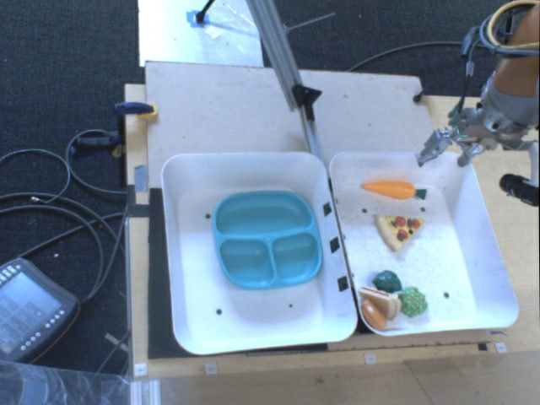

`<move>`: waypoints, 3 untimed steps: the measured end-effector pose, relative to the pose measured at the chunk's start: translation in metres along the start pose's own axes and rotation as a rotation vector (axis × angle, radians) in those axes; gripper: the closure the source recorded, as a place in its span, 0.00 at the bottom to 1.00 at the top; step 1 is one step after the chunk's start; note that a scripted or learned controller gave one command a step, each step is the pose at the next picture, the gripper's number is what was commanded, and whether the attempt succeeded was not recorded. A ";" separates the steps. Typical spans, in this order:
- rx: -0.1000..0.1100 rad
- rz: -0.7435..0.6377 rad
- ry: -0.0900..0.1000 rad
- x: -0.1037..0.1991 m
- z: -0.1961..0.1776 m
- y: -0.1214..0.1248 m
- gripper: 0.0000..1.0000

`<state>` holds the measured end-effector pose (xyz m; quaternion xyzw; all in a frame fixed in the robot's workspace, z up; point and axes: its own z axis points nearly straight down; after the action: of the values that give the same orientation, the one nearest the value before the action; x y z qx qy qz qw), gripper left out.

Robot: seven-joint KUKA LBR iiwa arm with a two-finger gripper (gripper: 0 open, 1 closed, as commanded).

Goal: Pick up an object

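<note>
White plastic makes up both shallow bins on the table (211, 108), which the camera view takes in from above at a slant. The left bin (190, 226) holds a blue tray (267, 238) with three compartments, lying flat near its middle. The right bin (472, 243) holds the toy food. An orange carrot (390, 190) with a green tip lies crosswise near the far end. Just below it is a pizza slice (399, 229), close to the carrot but apart from it. Toward the near corner sit a dark green piece (387, 281), a lighter green broccoli (413, 301) and a tan and orange piece (377, 306), bunched together and touching or nearly so; that last one lies against the wall by the left bin.

The arm (513, 66) comes in from the right, grey with an orange section above the wrist. Its gripper (450, 146) hangs over the far right edge of the right bin, above and to the right of the carrot. Its two fingers are spread apart with nothing between them. A slanted metal pole (278, 45) crosses the table from the top and ends where the two bins meet. Black cables (51, 201) and a handheld control pad (25, 310) lie on the dark floor to the left.
</note>
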<state>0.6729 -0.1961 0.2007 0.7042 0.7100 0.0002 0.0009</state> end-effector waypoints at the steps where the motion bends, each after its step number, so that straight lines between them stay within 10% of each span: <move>1: 0.000 0.000 -0.001 0.000 0.000 0.000 0.00; 3: -0.008 0.007 0.002 -0.012 0.096 0.004 0.00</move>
<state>0.6773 -0.2082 0.1045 0.7067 0.7075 0.0036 0.0032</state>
